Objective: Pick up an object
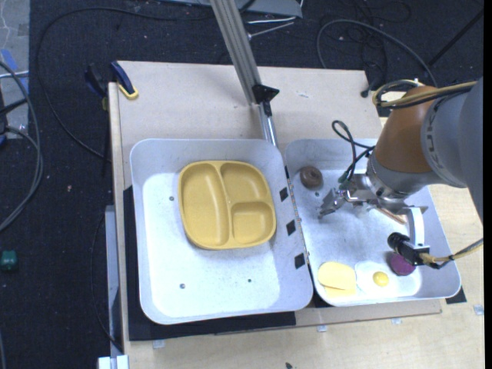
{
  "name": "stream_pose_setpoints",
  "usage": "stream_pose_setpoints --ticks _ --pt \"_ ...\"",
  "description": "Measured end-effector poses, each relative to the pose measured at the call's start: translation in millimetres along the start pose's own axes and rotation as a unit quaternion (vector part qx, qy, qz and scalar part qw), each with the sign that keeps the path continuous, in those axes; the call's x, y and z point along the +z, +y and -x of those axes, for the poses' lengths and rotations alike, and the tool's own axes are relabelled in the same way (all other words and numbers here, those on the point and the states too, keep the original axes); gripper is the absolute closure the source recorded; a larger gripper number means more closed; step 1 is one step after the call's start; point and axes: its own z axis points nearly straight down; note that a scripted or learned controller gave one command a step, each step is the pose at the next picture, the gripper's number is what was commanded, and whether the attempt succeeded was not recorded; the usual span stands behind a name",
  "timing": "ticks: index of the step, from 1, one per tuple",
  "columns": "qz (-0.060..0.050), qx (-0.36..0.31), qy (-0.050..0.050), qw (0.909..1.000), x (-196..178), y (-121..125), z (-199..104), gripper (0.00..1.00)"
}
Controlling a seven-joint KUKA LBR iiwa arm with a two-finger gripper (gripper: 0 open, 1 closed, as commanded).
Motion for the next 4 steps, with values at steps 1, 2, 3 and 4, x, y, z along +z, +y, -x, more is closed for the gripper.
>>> stream_pose_setpoints --ticks 1,2,3,4 --pt "0.001 0.0 0.0 1.0 -13 1 0 1.0" --pt "0.004 -0.001 -0.001 1.0 -76 3 -2 1.0" --pt "0.005 -0.002 -0.001 1.0 -129 4 -2 1.0" --pt "0.003 -0.004 0.0 1.0 -141 19 -51 1.0"
